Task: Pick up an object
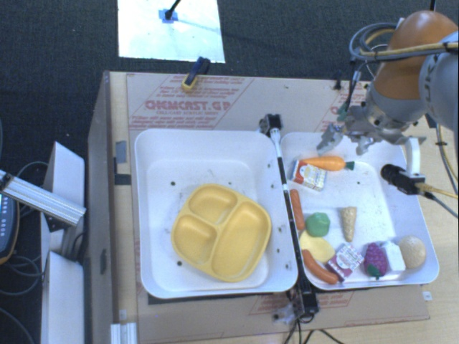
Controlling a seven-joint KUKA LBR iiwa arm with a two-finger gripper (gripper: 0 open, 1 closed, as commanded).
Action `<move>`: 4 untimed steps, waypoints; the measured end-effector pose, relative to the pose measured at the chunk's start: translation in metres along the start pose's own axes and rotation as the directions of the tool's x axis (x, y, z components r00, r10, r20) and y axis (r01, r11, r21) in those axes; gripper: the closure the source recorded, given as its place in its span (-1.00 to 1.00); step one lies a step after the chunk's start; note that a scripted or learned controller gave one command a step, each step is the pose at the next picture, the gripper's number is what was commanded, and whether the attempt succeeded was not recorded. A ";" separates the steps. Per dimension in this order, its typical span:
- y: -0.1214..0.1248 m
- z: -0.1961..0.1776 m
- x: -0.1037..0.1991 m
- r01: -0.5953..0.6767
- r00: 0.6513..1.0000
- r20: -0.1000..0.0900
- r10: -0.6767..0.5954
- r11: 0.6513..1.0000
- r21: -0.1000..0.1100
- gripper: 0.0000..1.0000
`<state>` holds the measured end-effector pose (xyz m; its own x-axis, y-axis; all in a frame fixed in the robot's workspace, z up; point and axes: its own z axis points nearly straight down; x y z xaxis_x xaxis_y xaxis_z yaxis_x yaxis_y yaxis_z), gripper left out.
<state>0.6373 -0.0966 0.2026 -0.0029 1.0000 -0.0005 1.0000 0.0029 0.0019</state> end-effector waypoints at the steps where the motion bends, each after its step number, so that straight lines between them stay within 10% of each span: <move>1: -0.029 0.118 -0.017 -0.001 1.000 0.000 0.001 1.000 0.001 -1.00; 2: 0.022 0.123 -0.015 -0.011 1.000 -0.005 0.012 0.999 0.047 -1.00; 3: -0.002 0.091 -0.092 -0.001 1.000 0.002 0.001 1.000 -0.001 -1.00; 4: -0.062 0.119 -0.100 -0.002 1.000 0.000 0.002 1.000 0.001 -1.00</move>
<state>0.5757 -0.1969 0.0840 -0.0006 1.0000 -0.0001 1.0000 0.0006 0.0004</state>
